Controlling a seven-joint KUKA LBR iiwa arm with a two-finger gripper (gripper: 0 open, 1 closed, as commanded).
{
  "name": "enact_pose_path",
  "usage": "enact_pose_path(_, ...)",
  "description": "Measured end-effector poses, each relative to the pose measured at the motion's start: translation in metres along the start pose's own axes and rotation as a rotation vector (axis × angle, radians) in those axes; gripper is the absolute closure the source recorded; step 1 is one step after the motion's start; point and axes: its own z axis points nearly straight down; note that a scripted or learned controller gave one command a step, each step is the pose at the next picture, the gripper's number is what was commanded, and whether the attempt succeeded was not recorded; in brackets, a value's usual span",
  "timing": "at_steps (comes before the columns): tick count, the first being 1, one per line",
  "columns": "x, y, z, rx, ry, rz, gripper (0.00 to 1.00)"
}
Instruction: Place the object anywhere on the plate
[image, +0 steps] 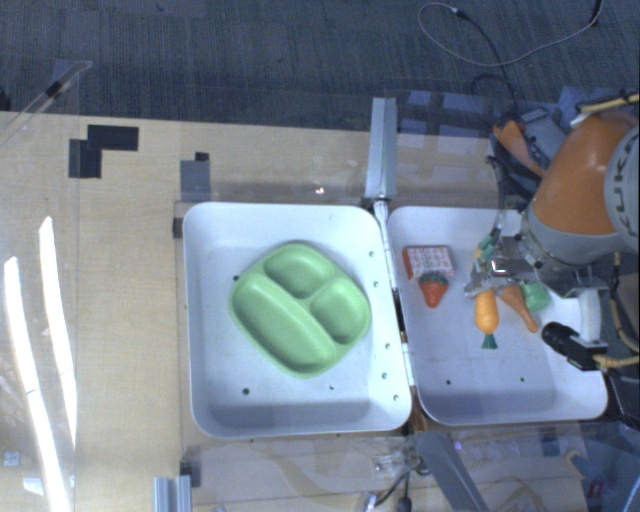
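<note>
A green divided plate (300, 308) lies in the middle of the left bin (215, 400). The right bin (500, 395) holds several toy foods: an orange-yellow carrot (486, 314) with a green stem, a darker orange carrot (521, 306), a strawberry (433, 289), a small red and white box (428, 260) and a green piece (537, 296). My gripper (493, 268) hangs low over the right bin, just above the top end of the orange-yellow carrot. The wrist hides the gripper's tip from view.
A metal divider post (381, 150) stands at the back between the two bins. The arm's orange band (585, 175) and grey wrist cover the right bin's far right corner. A black fitting (568, 345) juts out near the bin's right rim.
</note>
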Motion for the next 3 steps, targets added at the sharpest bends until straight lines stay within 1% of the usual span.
enact_pose_path(1,0.083,-0.002,0.000,0.001,0.000,-0.183,1.00)
enact_pose_path(2,0.157,0.030,-0.035,0.000,0.000,-0.195,1.00)
enact_pose_path(3,0.157,0.030,-0.035,0.001,0.000,-0.196,0.00)
